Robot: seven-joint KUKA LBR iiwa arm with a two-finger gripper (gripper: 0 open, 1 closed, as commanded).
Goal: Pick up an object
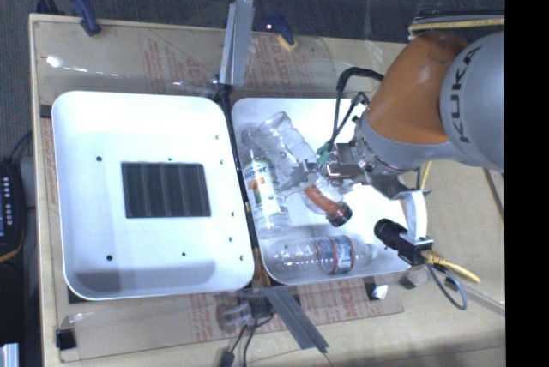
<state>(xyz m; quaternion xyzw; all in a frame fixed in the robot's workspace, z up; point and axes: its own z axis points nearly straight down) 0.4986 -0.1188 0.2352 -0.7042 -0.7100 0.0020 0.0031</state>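
Left bin (86,142) holds a dark grille panel (165,189). Right bin (388,271) has clear plastic bottles (262,185), one (322,254) along the near wall. Gripper (330,177) sits low over a brown-orange object (326,202); jaw state unclear. Nothing visibly lifted, so the pick remains undone.

Bottles (319,255) in right bin (390,201), left bin (77,185) beside it.

Grey KUKA arm (467,99) with a broad orange band, black lettering on its casing, black cables looping near the wrist, and possibly a metal gripper mount.
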